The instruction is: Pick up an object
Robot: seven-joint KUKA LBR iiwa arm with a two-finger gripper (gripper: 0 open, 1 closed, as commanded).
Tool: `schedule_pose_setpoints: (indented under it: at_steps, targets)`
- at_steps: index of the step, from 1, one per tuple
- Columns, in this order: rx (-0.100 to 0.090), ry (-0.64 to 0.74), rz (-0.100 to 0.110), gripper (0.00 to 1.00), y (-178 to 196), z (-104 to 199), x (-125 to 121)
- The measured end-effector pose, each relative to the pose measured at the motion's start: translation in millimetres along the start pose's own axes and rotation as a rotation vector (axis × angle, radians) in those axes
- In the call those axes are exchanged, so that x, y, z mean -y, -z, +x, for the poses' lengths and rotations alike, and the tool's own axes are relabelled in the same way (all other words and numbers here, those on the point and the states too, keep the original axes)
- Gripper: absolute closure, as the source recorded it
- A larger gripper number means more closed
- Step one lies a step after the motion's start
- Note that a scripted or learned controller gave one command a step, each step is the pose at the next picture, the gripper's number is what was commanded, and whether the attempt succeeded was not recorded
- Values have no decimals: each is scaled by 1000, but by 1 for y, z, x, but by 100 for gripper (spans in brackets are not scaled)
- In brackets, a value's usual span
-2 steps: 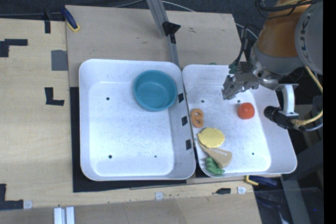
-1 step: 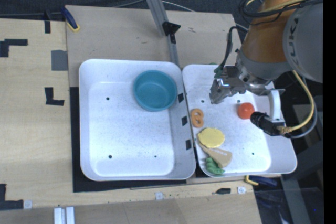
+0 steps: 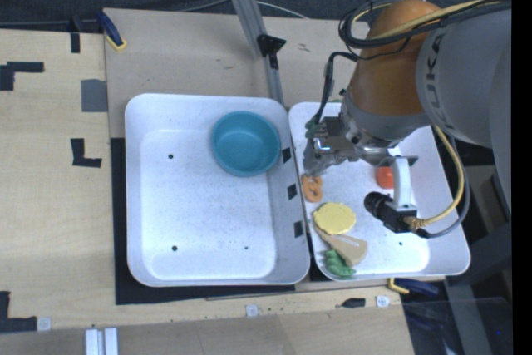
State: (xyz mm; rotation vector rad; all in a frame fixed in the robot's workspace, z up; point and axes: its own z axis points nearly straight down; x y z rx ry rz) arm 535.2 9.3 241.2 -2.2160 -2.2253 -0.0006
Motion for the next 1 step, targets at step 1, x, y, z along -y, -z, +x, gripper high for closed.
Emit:
schedule_pose_setpoints:
  at_steps: [1]
  targets:
    - [0, 0, 0, 100, 2, 53, 15]
